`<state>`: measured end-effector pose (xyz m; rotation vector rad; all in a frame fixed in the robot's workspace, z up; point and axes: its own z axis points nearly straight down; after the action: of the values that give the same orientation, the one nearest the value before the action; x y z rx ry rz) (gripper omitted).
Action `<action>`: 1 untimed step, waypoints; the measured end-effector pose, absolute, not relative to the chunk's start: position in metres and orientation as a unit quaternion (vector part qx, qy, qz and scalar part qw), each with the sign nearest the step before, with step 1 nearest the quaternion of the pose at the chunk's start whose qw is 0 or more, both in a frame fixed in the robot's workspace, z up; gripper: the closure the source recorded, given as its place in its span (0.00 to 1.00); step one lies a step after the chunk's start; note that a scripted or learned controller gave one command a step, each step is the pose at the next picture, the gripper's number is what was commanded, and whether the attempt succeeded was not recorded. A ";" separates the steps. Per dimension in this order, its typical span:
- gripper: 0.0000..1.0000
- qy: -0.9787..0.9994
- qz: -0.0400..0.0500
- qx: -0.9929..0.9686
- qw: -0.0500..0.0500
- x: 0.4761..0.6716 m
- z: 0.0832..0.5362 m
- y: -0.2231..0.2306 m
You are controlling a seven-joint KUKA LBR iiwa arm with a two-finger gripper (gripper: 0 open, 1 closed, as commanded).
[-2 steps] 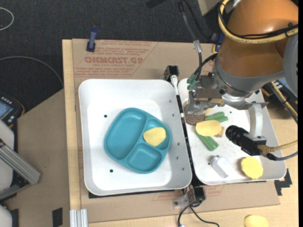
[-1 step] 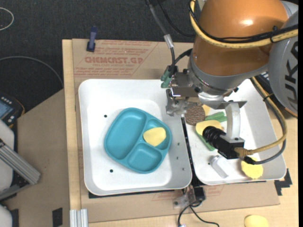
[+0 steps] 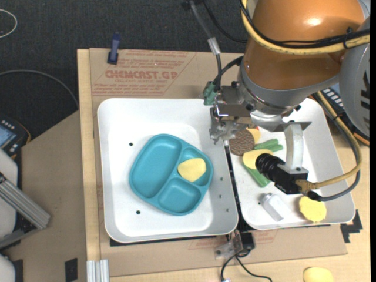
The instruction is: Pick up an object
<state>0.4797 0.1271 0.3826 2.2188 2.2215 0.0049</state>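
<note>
Overhead, the arm (image 3: 294,46) hangs above the right bin (image 3: 329,213), its gripper (image 3: 249,137) lowered near that bin's left wall; whether it is released or clenched cannot be told. Under it lie a brown disc (image 3: 239,141), green pieces (image 3: 271,144) and a yellow piece (image 3: 313,209). Beyond that wall, the left bin (image 3: 117,122) holds a blue tray (image 3: 158,175) with a yellow chip (image 3: 191,168).
</note>
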 end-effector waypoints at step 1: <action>1.00 0.708 0.003 0.707 0.002 0.480 0.393 0.128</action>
<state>0.4802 0.1275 0.3928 2.2176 2.2209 0.0081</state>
